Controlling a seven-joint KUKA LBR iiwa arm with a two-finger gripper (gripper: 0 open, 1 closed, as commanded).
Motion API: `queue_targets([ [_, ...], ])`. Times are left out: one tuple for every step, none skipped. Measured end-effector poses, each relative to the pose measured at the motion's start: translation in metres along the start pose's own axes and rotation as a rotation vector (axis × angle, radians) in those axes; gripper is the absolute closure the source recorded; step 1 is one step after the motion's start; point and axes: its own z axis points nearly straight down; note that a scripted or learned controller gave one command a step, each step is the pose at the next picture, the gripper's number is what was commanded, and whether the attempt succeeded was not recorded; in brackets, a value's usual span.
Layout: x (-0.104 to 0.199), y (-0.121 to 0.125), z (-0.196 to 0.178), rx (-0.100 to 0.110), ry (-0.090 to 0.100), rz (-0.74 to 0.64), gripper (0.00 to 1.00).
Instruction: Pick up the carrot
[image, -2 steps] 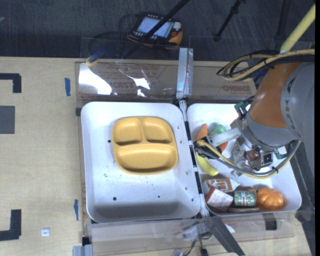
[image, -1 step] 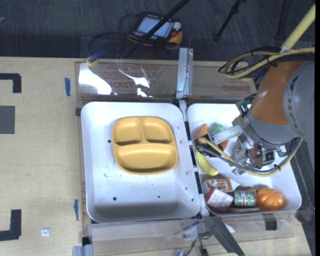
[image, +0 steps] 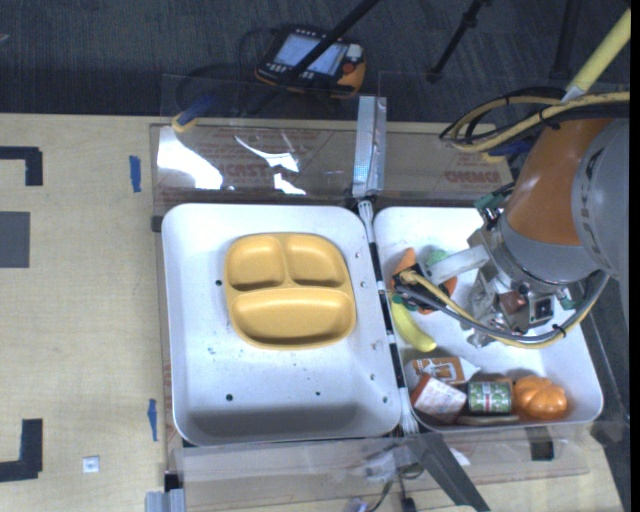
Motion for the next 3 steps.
queue_targets([
  [0.0, 0.0, -0.009, 0.0, -0.001, 0.001, 1.0],
  [-0.016, 0.066, 0.031, -0.002, 0.008, -0.19, 1.0],
  [-0.016, 0.066, 0.021, -0.001, 0.006, -0.19, 1.0],
])
